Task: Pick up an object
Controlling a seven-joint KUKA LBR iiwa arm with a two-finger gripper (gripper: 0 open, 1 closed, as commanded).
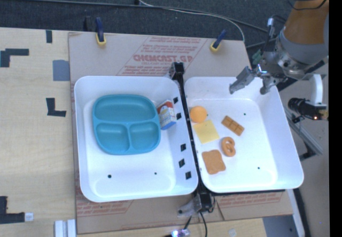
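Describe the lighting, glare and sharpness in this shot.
Camera view: even, soft light; the white bins look bright but keep their edges; faint shadows sit under the blue tray and the food pieces; the claw and arm look slightly soft; small items lack fine detail.

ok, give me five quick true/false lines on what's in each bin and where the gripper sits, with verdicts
1. The blue divided plate lies in the left bin. True.
2. The orange ball sits in the left bin. False: it is in the right bin, near the divider.
3. The gripper is over the right bin's far edge with nothing between its fingers. True.
4. The yellow square lies on the blue plate. False: it lies on the right bin's floor, below the orange ball.
5. A small carton rests beside the plate's right edge. True.
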